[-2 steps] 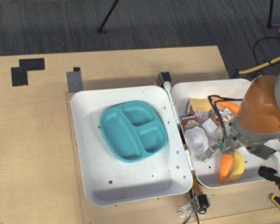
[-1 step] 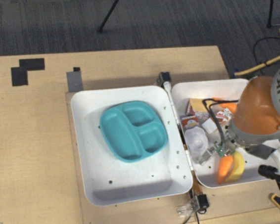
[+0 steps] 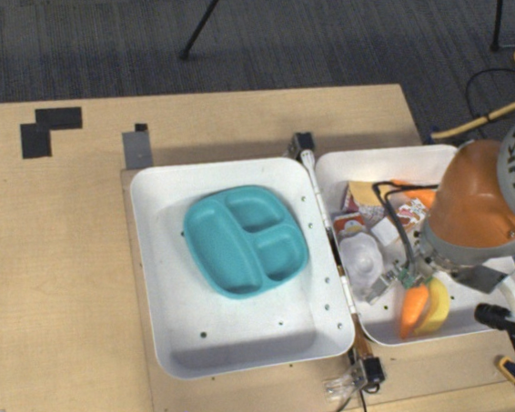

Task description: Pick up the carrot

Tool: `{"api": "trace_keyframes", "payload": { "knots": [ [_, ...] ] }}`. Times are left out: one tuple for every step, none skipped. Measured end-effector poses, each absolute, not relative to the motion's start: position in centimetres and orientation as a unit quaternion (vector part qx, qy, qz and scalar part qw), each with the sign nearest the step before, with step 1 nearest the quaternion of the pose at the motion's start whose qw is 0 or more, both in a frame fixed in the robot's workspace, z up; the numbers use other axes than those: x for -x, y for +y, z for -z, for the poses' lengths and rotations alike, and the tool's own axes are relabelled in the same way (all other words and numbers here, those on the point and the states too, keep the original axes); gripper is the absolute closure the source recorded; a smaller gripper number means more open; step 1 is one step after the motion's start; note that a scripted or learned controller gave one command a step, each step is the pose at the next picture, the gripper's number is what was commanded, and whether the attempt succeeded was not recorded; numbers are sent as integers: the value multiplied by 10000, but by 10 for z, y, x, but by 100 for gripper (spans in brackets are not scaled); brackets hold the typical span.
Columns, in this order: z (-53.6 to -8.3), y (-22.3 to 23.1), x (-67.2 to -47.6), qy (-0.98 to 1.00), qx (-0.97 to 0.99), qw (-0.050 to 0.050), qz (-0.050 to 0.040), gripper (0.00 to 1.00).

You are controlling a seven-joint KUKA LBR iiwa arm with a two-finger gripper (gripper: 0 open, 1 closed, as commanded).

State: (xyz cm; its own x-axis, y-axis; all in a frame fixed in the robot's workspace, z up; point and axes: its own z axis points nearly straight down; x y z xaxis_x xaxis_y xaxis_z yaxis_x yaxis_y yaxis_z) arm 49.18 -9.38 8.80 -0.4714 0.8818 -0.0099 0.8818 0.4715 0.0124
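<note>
Carrot [image 3: 413, 308] lies in right bin [image 3: 381, 336] beside banana [image 3: 436, 304]; gripper [image 3: 412, 276] hovers just above, grip state indeterminate. Pick not yet done.

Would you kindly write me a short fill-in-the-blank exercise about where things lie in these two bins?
1. The teal divided plate lies in the ____ bin.
2. The carrot lies in the right bin beside a ____ banana.
3. The arm's band above the wrist is ____.
4. The claw hangs just above the ____.

Missing words: left; yellow; orange; carrot
</note>
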Motion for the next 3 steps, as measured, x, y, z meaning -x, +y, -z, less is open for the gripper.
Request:
{"api": "trace_keyframes", "payload": {
  "knots": [
    [-87,-108,-490,7227,-6911,35,-35,0],
    [-88,-107,-492,8662,-4996,65,-28,0],
    [-88,-99,-492,8912,-4536,76,-17,0]
  ]
}}
